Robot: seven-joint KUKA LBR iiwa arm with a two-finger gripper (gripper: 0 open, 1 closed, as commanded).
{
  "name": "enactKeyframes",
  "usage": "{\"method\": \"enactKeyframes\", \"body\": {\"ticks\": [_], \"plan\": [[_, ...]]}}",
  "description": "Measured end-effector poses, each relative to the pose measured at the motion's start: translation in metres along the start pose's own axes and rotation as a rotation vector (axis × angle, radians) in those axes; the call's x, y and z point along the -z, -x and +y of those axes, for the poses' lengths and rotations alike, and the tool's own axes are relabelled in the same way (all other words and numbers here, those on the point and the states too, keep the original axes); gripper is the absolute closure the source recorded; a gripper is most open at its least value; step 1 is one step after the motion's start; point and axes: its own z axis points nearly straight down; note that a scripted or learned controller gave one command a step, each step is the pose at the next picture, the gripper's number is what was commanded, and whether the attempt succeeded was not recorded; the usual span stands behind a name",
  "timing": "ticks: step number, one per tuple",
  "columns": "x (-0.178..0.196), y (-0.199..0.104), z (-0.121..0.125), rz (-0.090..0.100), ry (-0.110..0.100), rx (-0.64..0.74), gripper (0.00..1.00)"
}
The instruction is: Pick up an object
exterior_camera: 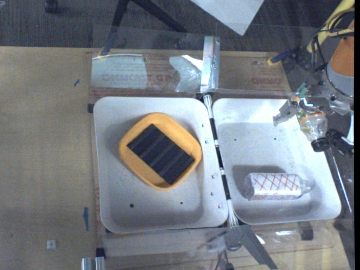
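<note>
The two-finger gripper [301, 112] hangs over the right white bin's [264, 127] far right corner; whether it is released or clenched, I cannot tell. A clear plastic bottle with a red-crosshatched white label [277, 185] lies along that bin's near edge. An orange dish with a dark ribbed insert [160, 151] sits mid-left bin [112, 196].

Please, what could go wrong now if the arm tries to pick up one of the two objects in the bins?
1. The bottle lies on its side in the right bin; being round, it may roll away under the fingers.
2. The yellow dish in the left bin looks wide and shallow, probably hard to pinch.
3. The gripper sits at the right bin's far edge and may strike its rim when descending.
</note>
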Motion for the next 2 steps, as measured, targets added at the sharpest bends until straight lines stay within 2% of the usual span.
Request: {"method": "enactKeyframes", "body": {"ticks": [1, 2], "plan": [[-0.083, -0.012, -0.034, 0.0, 0.0, 0.223, 0.0], [-0.141, 0.009, 0.007, -0.002, 0.008, -0.004, 0.0]]}}
